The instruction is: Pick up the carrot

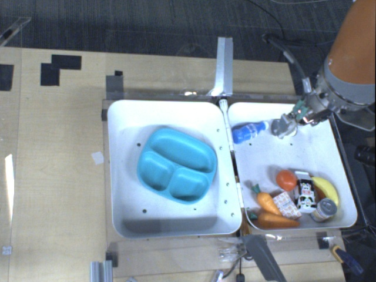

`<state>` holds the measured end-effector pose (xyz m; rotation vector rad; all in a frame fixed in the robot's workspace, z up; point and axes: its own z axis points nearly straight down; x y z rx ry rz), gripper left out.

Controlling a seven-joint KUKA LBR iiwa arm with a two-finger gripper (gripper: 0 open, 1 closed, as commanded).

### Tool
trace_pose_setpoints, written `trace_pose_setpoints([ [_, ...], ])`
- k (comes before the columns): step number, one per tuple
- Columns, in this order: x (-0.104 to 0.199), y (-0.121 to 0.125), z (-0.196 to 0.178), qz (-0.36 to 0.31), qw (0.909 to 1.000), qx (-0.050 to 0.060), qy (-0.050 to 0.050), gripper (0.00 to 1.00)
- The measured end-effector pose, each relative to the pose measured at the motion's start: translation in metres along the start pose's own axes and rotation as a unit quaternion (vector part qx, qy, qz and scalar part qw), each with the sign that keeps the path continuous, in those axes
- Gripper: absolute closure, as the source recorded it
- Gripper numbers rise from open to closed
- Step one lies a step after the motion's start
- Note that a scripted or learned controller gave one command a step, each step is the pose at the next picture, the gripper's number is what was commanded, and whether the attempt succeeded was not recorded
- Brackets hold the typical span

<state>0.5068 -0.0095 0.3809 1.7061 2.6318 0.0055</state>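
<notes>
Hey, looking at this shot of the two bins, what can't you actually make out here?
- Gripper: small and blurred in the camera view; open or shut can't be told.
- Arm: cut off by the top and right edges.
- Carrot: its far end is hidden under a packet.
- Carton: print too small to read.
- Can: label too small to read.

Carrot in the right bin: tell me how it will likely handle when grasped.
The carrot looks stiff and smooth, probably a plastic toy, so likely light and perhaps slippery. Its tapered, rounded body may roll or squirt out of a pinch. It lies against a second orange piece and a small packet, so neighbours will probably shift.
</notes>
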Motion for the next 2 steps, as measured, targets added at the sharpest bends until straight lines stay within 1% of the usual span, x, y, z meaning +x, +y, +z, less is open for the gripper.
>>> trace_pose_setpoints([
  [1, -0.077, -0.052, -0.055, 0.161, 0.9869, -0.001, -0.001, 1.00],
  [2, -0.032, 0.057, 0.093, 0.150, 0.9887, 0.001, 0.000, 1.00],
])
